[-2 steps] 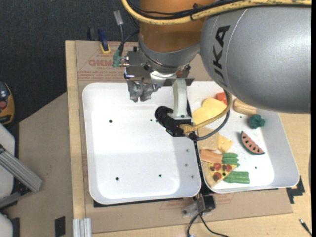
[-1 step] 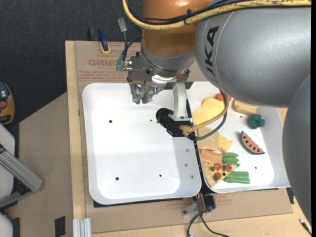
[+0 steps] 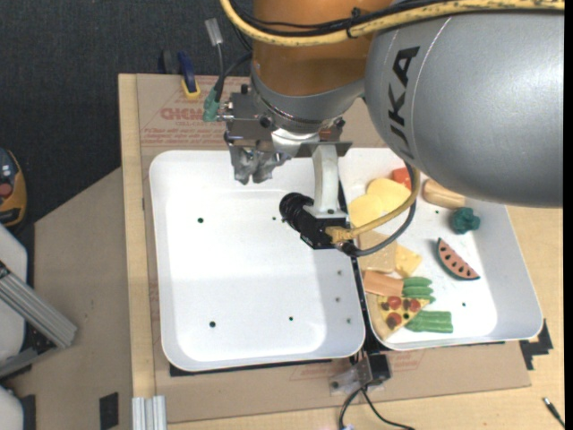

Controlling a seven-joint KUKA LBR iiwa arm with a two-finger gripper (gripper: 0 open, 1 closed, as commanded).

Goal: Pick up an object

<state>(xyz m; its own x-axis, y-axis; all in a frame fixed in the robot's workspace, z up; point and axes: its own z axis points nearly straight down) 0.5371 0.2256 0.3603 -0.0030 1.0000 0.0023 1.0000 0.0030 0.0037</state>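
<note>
My gripper (image 3: 253, 167) hangs low over the far edge of the left bin (image 3: 242, 285), below the orange wrist band. Nothing shows between or under its tips. The toy food lies in the right bin (image 3: 501, 298): a yellow fruit (image 3: 380, 200), a red piece (image 3: 400, 176), a teal piece (image 3: 464, 220), a watermelon slice (image 3: 457, 260), a cheese wedge (image 3: 407, 260), a pizza slice (image 3: 398, 309) and green beans (image 3: 428, 322). All of these sit to the right of the gripper, apart from it.
A black module (image 3: 303, 215) on a white bracket hangs from the wrist over the divide between the bins, with a yellow cable looping past the fruit. The big grey arm link (image 3: 474, 79) covers the right bin's far corner. A tan cylinder (image 3: 440, 193) pokes out beneath it.
</note>
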